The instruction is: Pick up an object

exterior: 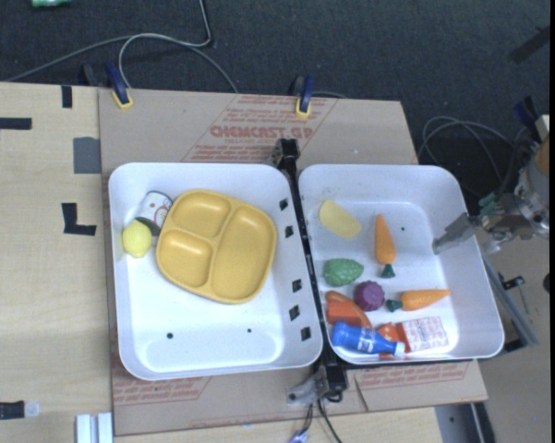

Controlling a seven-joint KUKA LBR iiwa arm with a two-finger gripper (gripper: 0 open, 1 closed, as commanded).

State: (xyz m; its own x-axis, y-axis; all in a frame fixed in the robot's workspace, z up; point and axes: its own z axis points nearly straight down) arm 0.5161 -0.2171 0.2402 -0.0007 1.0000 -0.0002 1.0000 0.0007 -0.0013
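Observation:
The right bin [448,187] holds several toy foods. These are a pale yellow piece [339,219], an upright carrot [384,239], a green leafy piece [343,270], a purple piece [369,294], a second carrot [423,298] lying flat, and a red-orange piece [346,308]. A blue bottle [365,341] and a white and red packet [425,333] lie by the front wall. My gripper [454,233] hangs over the bin's right side, right of the upright carrot and apart from every object. Nothing is seen in it.
The left bin [129,321] holds a yellow divided plate [216,245], a yellow ball [138,239] and a small white and brown item [154,208]. A black divider [300,247] with clips runs between the bins. Cables [166,40] lie behind the bench.

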